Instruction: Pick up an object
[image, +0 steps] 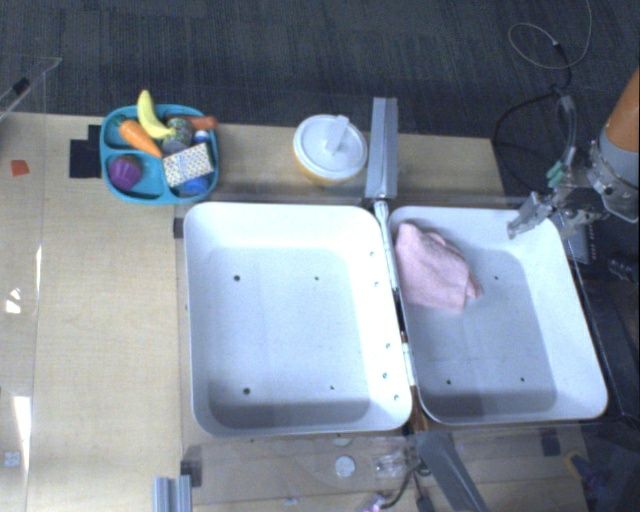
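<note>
A crumpled pink cloth (432, 268) lies in the right bin (500, 395), up against its left wall near the back. My gripper (527, 218) hangs over the bin's back right corner, well to the right of the cloth and apart from it. Nothing shows in its grasp. The arm's wrist with the orange band (624, 125) comes in at the right edge.
The left bin (290, 330) sits beside the right one, with a metal bar (382, 150) rising behind the seam. Behind the bins stand a round white-lidded yellow container (330, 148) and a blue tray (108, 180) of toy food. Cables hang at the back right.
</note>
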